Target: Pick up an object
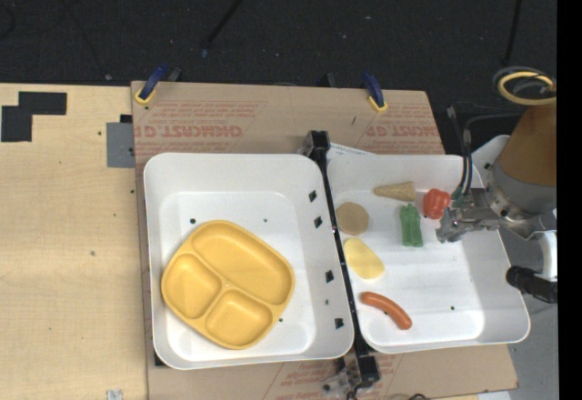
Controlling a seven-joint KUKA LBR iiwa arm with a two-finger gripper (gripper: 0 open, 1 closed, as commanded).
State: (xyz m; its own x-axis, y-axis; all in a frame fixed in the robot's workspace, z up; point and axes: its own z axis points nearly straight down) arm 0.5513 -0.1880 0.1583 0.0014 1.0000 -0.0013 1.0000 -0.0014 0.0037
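My gripper (452, 225) hangs over the right side of the right bin (496, 321), on the grey arm with its orange band (532, 148) reaching in from the right. A small red object (436, 203) lies just up and left of it, close to touching. A green stick (411, 226) lies to the gripper's left. Farther left are a tan wedge (394, 191), a round brown piece (353, 218) and a pale yellow piece (364, 258). A red-orange sausage (386, 309) lies near the bin's front.
The left bin (182, 180) holds a yellow divided plate (227, 282). A black divider (332, 244) runs between the bins. Cardboard (273, 121) lies under both, clamped at the back. Cables hang by the arm at the right.
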